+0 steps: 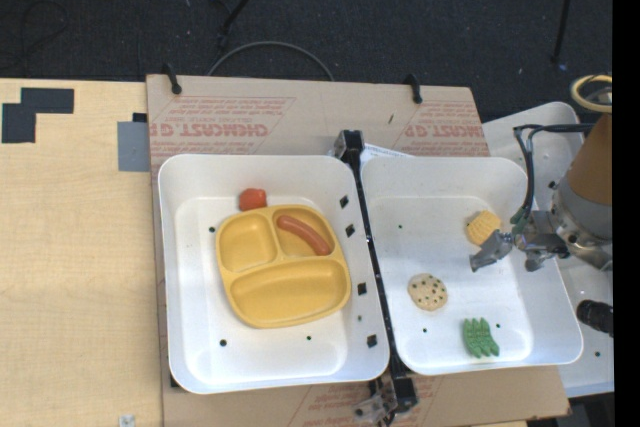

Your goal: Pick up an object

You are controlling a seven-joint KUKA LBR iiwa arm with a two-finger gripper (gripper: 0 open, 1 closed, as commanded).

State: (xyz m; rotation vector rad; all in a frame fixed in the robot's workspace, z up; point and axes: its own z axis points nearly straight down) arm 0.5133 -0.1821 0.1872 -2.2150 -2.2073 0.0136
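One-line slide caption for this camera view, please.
Gripper hovers beside corn in right bin; cookie, green toy nearby.

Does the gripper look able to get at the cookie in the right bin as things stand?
Probably yes. The gripper hangs over the right bin, close to the cookie, which lies flat and apart from the corn and green piece, with nothing between.

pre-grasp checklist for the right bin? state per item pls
1. Target candidates in the right bin: ok. Corn piece, cookie and green toy all visible.
2. Gripper over the right bin: ok, it sits just below the corn piece.
3. Nothing between the fingers: cannot tell.
4. Objects spaced apart: ok, none touch.
5. Divided yellow tray with the sausage, in the left bin, out of the arm's way: ok.
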